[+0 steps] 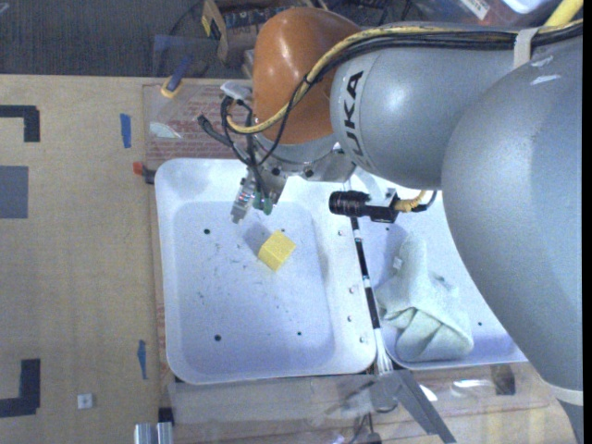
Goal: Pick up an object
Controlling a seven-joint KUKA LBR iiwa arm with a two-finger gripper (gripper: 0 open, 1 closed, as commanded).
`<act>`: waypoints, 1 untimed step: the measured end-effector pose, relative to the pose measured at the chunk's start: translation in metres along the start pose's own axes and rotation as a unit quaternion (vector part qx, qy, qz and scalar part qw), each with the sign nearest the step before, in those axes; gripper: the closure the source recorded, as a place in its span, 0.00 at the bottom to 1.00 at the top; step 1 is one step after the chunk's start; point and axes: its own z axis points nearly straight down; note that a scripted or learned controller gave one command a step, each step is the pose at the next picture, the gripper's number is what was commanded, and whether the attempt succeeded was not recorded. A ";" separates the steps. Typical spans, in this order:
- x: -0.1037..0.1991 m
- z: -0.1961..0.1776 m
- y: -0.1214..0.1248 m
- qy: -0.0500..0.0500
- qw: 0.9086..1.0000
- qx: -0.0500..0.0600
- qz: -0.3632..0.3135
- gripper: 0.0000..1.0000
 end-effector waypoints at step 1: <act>-0.013 -0.014 -0.041 0.001 0.981 0.000 -0.195 1.00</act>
